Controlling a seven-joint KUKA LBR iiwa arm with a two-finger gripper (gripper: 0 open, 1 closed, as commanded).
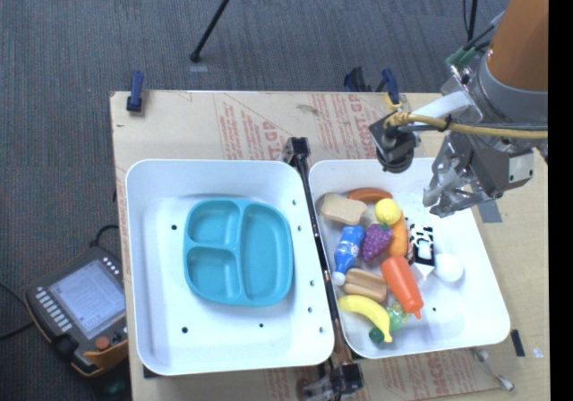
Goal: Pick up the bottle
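Turquoise plastic three-compartment plate (239, 251) lies flat in left white bin (148, 211). Right white bin (483, 310) holds toy food pile: small blue-and-white bottle (346, 251) on its side at pile's left edge, beside purple grapes (377, 242), above hot dog (364, 284) and yellow banana (367, 313). Grey two-finger gripper (446, 197) hangs over bin's upper right corner, well apart from bottle; fingers part slightly, nothing between.

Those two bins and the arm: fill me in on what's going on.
The arm's hand hangs over the right bin, above its far right side, holding nothing. The bottle lies untouched among toy food: a banana, carrot and grapes. The left bin holds a blue divided plate.
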